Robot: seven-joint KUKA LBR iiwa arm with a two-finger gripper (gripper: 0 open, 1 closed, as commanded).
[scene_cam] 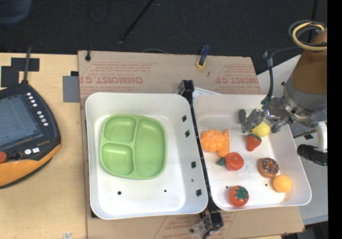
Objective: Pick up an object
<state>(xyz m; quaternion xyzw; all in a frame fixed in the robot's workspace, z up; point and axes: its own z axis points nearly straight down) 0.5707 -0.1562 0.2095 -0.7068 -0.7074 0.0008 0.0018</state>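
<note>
The right bin holds several toy foods: a yellow fruit, a red strawberry, an orange lumpy piece, a red tomato, a chocolate doughnut, an orange ball and a second tomato with a green top. My gripper is low over the bin's far right part, directly over the yellow fruit and touching or nearly touching it. The strawberry lies just in front of it. The gripper's body hides the top of the yellow fruit.
The left bin holds a green divided plate. A black divider runs between the bins. An orange-edged control pendant lies on the bench at far left. A blue and yellow clip sits on the cardboard behind the bins.
</note>
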